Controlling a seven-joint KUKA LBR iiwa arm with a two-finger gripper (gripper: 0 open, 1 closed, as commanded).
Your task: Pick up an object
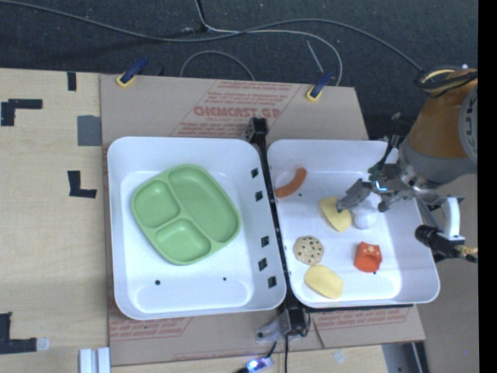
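My gripper (366,202) hangs over the right bin (411,286), near its right-centre. Its two dark fingers are spread apart, so it is open. The left finger (348,200) reaches over the top of a pale yellow wedge (334,216). A small white round thing (363,219) lies just below the gap between the fingers. Nothing is held. Also in this bin are an orange sausage (291,182), a speckled cookie (308,249), a red piece (368,256) and a yellow oval piece (324,281).
A green divided plate (185,213) lies in the left bin (124,270). A black divider (268,208) runs between the two bins. The arm's orange band (439,123) is beyond the right bin's far right corner. Cables (233,29) lie behind the bench.
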